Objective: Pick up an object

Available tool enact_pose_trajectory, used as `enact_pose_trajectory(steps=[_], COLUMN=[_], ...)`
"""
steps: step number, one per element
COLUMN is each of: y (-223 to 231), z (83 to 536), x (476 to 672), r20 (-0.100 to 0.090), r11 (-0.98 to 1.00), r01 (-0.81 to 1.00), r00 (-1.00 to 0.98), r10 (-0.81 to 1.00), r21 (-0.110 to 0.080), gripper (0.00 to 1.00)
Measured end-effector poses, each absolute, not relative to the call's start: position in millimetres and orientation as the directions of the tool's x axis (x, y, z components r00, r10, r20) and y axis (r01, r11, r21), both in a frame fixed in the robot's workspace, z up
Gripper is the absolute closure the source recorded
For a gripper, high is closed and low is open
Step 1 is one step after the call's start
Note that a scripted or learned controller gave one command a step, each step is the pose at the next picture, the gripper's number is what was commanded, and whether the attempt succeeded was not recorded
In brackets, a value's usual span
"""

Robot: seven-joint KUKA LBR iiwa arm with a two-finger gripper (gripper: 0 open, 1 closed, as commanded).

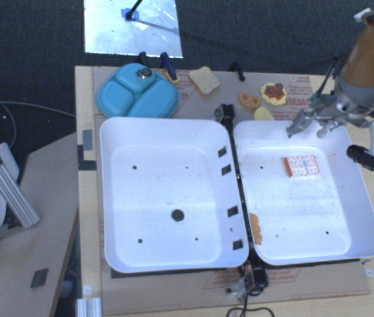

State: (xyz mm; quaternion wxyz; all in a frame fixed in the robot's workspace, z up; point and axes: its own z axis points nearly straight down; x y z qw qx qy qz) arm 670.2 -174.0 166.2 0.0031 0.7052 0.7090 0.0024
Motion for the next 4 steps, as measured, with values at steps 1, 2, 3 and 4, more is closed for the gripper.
enact_pose_trajectory(steps=[1, 2, 3, 4], y=[-194.0, -206.8, -208.2, -88.0], z=[93.8, 84.6, 98.5, 84.3], x=[567.6, 655.7, 655.4, 668.7], r20=[0.002, -0.002, -0.004, 0.005], r11=[-0.004, 0.008, 0.007, 0.014], r01=[1.0, 1.0, 1.0, 1.0], r00=[0.004, -0.008, -0.007, -0.014], r10=[1.0, 1.0, 1.0, 1.0], r21=[-0.011, -0.002, 0.003, 0.003], gripper=[0.0, 0.0, 1.0, 1.0])
